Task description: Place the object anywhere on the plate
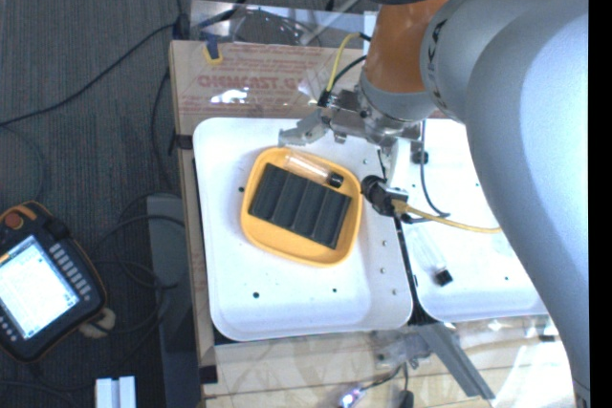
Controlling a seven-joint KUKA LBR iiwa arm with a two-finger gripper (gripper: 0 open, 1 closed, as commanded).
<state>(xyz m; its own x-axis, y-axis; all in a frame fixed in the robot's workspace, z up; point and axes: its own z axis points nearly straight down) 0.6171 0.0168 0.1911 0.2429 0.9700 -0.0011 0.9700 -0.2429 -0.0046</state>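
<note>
A yellow plate (256, 223) with a dark ribbed centre lies in the left white bin (287, 301). A thin clear tube with a black end (313, 168) rests along the plate's far rim, tilted down to the right. My gripper (330, 126) hangs just beyond that rim, over the bin's far side, under the orange wrist band (402, 33). The tube lies apart from the gripper, a little in front of it.
The right white bin (478, 291) holds a small black piece (442, 277) and a yellow cable (459, 225) trailing from the arm. A cardboard sheet (258, 81) sits behind the bins. A teach pendant (38, 282) lies at the left on the floor.
</note>
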